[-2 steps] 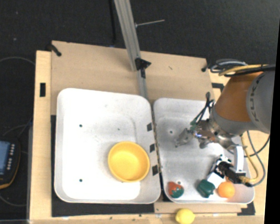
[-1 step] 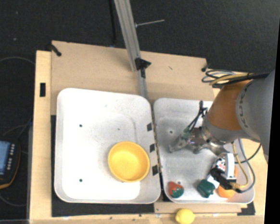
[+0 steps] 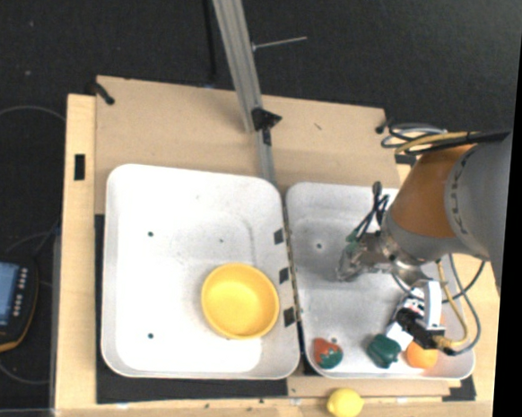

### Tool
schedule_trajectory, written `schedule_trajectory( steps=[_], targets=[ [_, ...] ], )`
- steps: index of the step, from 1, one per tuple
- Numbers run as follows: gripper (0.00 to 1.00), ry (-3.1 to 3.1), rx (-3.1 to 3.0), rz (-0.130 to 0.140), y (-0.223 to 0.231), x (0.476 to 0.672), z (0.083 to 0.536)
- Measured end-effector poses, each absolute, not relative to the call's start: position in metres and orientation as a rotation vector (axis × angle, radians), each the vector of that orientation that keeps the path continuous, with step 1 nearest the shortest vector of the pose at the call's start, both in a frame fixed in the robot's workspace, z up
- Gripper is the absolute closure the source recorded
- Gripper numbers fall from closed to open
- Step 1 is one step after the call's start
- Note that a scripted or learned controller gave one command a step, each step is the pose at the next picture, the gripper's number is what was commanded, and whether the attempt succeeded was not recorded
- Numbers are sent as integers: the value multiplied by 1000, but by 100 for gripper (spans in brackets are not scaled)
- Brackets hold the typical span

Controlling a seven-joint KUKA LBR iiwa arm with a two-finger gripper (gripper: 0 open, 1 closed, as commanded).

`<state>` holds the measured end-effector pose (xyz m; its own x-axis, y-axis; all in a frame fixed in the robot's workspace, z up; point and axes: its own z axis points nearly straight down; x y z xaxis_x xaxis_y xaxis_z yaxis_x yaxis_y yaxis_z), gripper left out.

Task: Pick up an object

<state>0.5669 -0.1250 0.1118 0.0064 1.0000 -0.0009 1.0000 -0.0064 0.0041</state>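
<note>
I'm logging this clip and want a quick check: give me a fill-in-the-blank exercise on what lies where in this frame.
1. The yellow bowl sits in the ____ bin.
2. The yellow lemon lies ____ both bins, on the bench.
3. The green object lies between the red object and the ____ object.
4. The gripper hangs over the ____ bin.

Missing words: left; outside; orange; right

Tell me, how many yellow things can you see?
2. A yellow bowl sits in the left bin, near its right wall. A small yellow ball lies on the bench, just outside the right bin.
</note>
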Motion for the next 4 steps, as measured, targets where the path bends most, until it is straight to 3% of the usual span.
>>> schedule_trajectory(
  steps=[2, 4],
  targets=[
    [100, 2220, 2214, 6, -138, 572, 213],
    [100, 2230, 2213, 3, -33, 573, 223]
  ],
)
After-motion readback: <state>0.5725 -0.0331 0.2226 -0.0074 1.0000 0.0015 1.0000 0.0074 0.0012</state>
